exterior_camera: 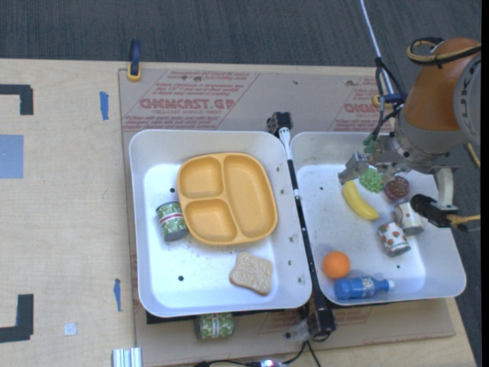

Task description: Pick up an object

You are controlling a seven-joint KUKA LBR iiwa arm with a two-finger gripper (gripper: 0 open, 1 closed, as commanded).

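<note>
The gripper [365,167] hung low over the far part of the right bin [439,285], directly above a green object [372,180] beside the banana [359,200]. Whether its fingers were apart or together could not be determined. An orange [336,264] lay nearer the front.

Arm [443,90] enters from right, orange band up — hand [368,164] low, pointing left over bin.
</note>
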